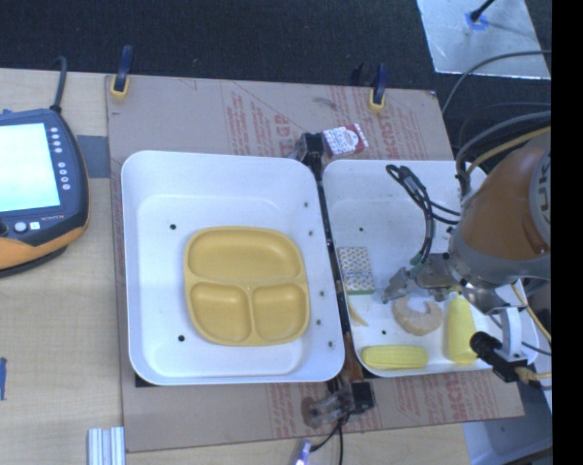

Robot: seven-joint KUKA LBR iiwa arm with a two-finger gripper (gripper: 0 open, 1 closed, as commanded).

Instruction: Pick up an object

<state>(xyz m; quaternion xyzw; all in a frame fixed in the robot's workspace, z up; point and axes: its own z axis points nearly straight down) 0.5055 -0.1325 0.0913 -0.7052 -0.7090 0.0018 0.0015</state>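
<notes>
**Claw working low in the right bin, over the bagel-like piece**

Nearest the camera, along the front wall of the right bin [369, 187], a yellow corn cob [395, 357] is lying flat, and a second yellow piece [460, 330] is standing on end just beside the arm. Both look like hard, smooth toy plastic: light, stiff and probably slippery, so a grip across the narrow middle would be the surest.

Just behind them, a pale bagel-like ring [417, 315] is sitting under the claw [414, 281], which is reaching in from the right below the orange-banded wrist. Whether the claw is spread or closed I cannot tell; nothing is visibly sitting between its tips. The ring is likely light and rigid too, best pinched across its rim.

To the left of the claw, a small patterned packet [355, 268] is lying flat near the bin's left wall; being thin, it would be awkward to get under.

In the left bin [146, 187], a yellow divided plate [246, 286] is resting in the middle, wide and shallow, graspable only at its edge.

Farther back, on the worktop [49, 356] beyond the bins, a small red-and-white carton [344, 140] is lying.

Count: two bins, one plate, two yellow pieces, one ring, one packet, one carton.
</notes>
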